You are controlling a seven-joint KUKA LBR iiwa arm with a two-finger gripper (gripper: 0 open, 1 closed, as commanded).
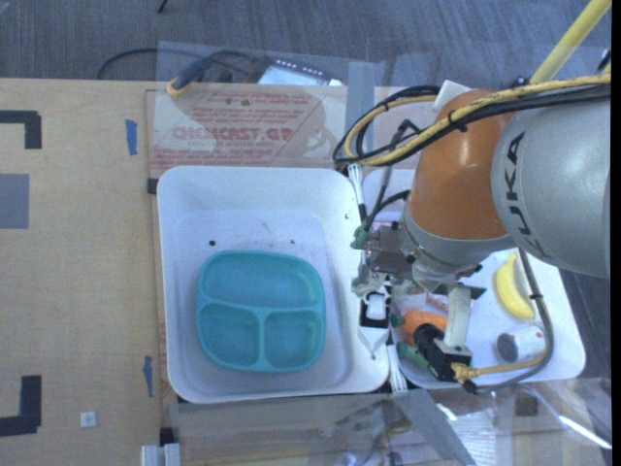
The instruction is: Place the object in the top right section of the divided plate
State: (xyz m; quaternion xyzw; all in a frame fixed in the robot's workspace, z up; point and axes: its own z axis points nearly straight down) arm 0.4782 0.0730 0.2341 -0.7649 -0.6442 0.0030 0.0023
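The teal divided plate [260, 310] lies in the left bin [194, 202], with one large section on top and two smaller ones below. My gripper [375, 306] hangs over the ridge between the two bins, at the left edge of the right bin [572, 357], just right of the plate. An orange carrot-like object [423, 319] lies right beside the gripper, partly hidden by the wrist. A yellow banana [511, 288] and a white cylinder [520, 343] lie farther right in the same bin.
The grey arm with its orange band [466, 183] covers much of the right bin. Cables [388, 134] loop above the bins. A cardboard sheet [238, 129] lies behind the left bin. A small green item [408, 353] peeks out under the wrist.
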